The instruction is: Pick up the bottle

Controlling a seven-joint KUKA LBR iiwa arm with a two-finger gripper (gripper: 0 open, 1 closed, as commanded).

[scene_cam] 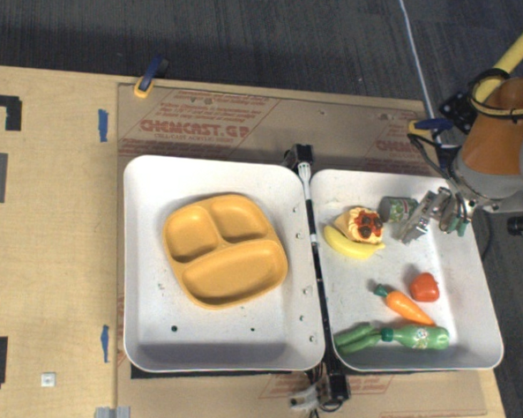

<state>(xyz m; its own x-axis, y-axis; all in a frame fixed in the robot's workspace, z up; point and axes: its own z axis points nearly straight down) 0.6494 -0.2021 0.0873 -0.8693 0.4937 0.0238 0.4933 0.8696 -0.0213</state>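
Note:
The bottle (420,337) is green with a pale label. It lies on its side near the front wall of the right bin (488,328). My gripper (437,221) hangs over the bin's back right corner, well behind the bottle and apart from it. It is open, with nothing between its fingers. A small grey-green can (396,207) sits just left of the gripper.
A green pod-shaped toy (357,338) touches the bottle's left end. A carrot (406,306) and a red tomato (425,287) lie just behind the bottle. A banana (348,244) and a pastry toy (363,224) sit at the back left. The left bin (140,240) holds a yellow divided plate (225,248).

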